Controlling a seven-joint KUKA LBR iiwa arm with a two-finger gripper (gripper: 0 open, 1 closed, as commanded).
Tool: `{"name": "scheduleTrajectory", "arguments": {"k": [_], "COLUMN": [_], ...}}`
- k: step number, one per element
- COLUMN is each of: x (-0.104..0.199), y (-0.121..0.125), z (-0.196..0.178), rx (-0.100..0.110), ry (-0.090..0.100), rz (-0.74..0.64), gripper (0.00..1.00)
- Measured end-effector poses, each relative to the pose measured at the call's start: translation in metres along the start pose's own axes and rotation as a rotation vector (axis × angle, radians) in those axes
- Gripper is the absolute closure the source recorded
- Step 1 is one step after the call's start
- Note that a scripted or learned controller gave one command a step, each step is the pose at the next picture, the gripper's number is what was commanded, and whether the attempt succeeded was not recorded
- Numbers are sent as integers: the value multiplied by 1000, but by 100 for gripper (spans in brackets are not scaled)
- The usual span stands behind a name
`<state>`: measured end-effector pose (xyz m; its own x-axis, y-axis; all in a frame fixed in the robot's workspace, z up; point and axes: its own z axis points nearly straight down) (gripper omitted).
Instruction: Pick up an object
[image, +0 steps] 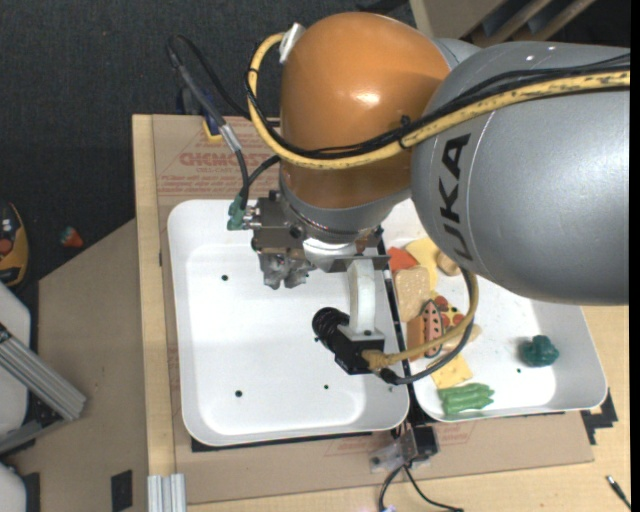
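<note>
Robotics lab: KUKA arm (520, 160), 2 white bins (200, 300), aluminium framing (40, 375).

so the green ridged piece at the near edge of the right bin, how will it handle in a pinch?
The green ridged piece looks like a small moulded toy: probably light and fairly stiff. Its long, rounded form may roll or twist if pushed sideways. It lies beside the bin rim, which could crowd a grasp.

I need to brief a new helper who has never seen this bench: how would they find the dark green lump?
Start at the right bin of the two white ones. Near its right side, apart from the pile of food toys by the arm, lies the dark green lump. It is darker and rounder than the long bright green piece at the front edge.
</note>
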<state>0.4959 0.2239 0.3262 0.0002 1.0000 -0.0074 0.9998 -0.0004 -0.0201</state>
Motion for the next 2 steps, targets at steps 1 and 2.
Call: {"name": "scheduleTrajectory", "arguments": {"k": [1, 2], "x": [-1, -1], "y": [-6, 85], "z": [-142, -201], "rx": [-36, -32], "ry": [15, 10], "rz": [-2, 3], "gripper": [100, 100]}}
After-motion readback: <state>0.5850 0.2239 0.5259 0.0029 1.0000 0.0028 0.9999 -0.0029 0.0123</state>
